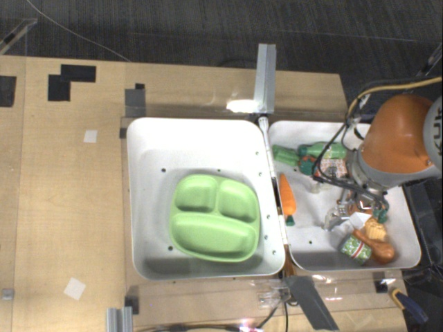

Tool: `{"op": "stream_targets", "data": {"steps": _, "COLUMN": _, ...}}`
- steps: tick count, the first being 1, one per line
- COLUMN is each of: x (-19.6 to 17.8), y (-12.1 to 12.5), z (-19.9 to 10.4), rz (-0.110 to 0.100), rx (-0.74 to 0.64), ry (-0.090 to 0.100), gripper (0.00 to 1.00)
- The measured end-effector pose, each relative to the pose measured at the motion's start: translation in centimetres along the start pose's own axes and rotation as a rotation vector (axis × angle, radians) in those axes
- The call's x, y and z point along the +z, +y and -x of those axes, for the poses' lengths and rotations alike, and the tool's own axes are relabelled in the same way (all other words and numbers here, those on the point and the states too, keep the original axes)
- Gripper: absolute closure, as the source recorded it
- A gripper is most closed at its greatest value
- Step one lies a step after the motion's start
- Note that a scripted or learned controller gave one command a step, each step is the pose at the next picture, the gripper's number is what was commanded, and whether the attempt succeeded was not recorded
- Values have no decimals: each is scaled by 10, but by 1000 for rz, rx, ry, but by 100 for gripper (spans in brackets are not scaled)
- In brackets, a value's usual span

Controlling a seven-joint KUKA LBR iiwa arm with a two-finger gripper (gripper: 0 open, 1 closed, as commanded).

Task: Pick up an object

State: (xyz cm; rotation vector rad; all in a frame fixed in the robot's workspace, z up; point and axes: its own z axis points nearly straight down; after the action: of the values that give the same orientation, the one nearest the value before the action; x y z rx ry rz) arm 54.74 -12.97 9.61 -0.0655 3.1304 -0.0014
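Note:
My gripper [349, 211] hangs low over the right bin [308, 244], under the orange wrist band. It sits just above a cluster of small objects: a green-and-red packet [354, 249], a brown chicken-leg toy [377, 235] and something whitish beside the fingers. A green bottle [304, 155] lies at the bin's back, partly behind the arm. An orange carrot [286, 196] lies along the bin's left wall. The fingers look small and cluttered, so their state is unclear.
The left bin [149, 158] holds a green divided plate [216, 216]. A metal post [265, 78] stands at the back between the bins. Cables run over the arm on the right.

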Motion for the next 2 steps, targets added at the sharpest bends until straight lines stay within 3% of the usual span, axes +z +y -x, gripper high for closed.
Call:
{"op": "stream_targets", "data": {"steps": 1, "x": 8, "y": 25, "z": 79, "rz": 2, "rx": 24, "ry": -3, "gripper": 0}}
{"op": "stream_targets", "data": {"steps": 2, "x": 6, "y": 26, "z": 21, "rz": 0, "rx": 19, "ry": -3, "gripper": 0}}
